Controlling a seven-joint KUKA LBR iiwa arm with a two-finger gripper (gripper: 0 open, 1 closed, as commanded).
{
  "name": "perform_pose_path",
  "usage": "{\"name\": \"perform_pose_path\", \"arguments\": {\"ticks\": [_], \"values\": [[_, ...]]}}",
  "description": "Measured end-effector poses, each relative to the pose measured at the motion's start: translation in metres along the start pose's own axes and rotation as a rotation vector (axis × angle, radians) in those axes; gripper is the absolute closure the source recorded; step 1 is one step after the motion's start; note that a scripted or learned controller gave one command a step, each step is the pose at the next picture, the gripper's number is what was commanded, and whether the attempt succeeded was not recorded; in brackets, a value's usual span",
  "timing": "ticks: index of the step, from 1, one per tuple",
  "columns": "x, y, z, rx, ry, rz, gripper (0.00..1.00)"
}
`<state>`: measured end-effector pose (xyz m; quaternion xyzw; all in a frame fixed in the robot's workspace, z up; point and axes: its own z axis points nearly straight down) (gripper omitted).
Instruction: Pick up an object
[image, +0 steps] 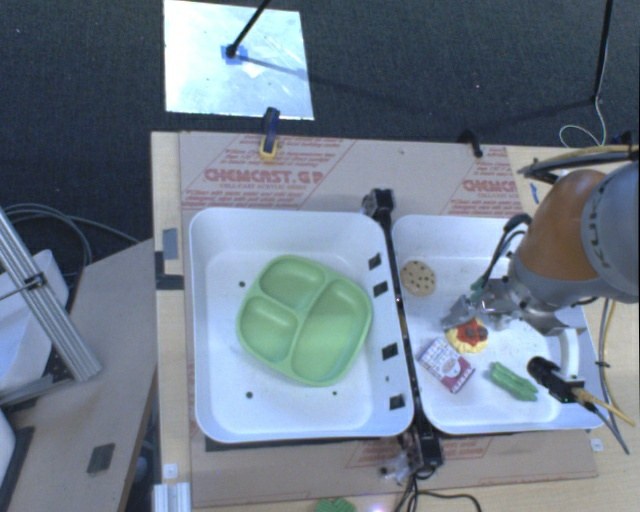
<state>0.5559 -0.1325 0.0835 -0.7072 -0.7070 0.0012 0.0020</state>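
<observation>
Pincer (468, 318), its opening impossible to tell from above, is hovering over the red-and-yellow toy (469, 337) lying mid right bin (440, 235) beside the red packet (446, 363), so it is needing a straight descent centred on the toy, avoiding that packet.

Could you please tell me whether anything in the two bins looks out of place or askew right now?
Only mildly. The green divided plate lies turned at an angle to the left bin rather than square with it. In the right bin, the cookie, red packet and green toy are loosely scattered. Nothing looks spilled or damaged.
</observation>
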Motion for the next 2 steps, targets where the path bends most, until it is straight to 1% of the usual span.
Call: {"name": "perform_pose_path", "arguments": {"ticks": [1,2], "values": [[0.000,0.004,-0.012,-0.008,-0.002,-0.001,1.00],[0.075,0.000,-0.122,-0.015,0.001,-0.012,1.00]]}}
